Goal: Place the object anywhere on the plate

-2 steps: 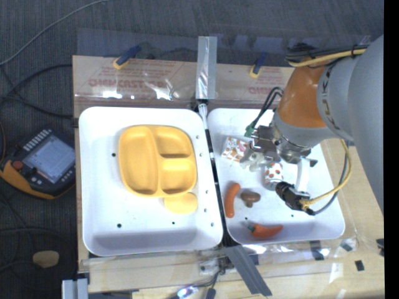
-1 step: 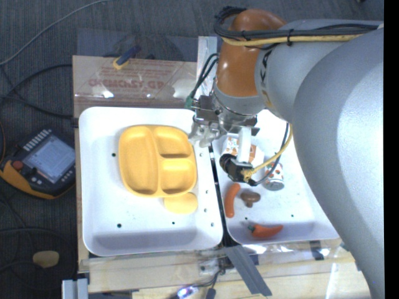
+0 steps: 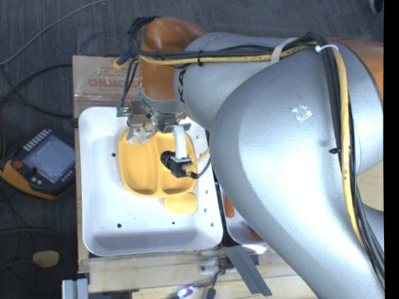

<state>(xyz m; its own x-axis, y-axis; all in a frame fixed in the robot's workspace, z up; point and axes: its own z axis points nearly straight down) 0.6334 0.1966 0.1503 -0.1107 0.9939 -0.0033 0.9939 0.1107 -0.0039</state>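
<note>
A: Where is the gripper (image 3: 163,143)?

B: Low over the yellow plate (image 3: 144,170) in the left bin (image 3: 100,185), the plate's long axis running toward the camera.

A: Holding anything?

B: I cannot tell; the wrist covers that part, and only a dark fitting with yellow cable shows beside it.

A: And the object?

B: I cannot pick it out. If carried, it is already above the plate. Something orange (image 3: 229,209) lies in the right bin, beyond the arm (image 3: 293,167).
</note>
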